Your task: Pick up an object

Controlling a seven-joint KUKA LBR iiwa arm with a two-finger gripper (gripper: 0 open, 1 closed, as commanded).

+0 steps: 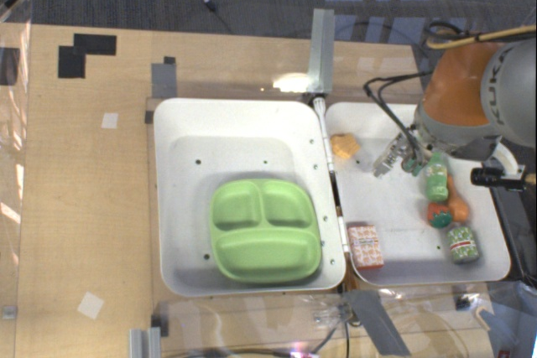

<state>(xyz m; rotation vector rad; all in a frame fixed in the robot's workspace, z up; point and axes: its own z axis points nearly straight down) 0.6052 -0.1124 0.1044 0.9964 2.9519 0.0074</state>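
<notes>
Where bottles lie, tool (393,157) above right bin (394,218)

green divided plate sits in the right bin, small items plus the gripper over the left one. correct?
Not quite: the bins are swapped. The camera view shows the green divided plate in the left bin, while the small items, such as the small pink box and the green bottle, lie in the right bin, with the gripper over that one.

Robot lab: bench (84,205), paired white bins (176,264).
</notes>
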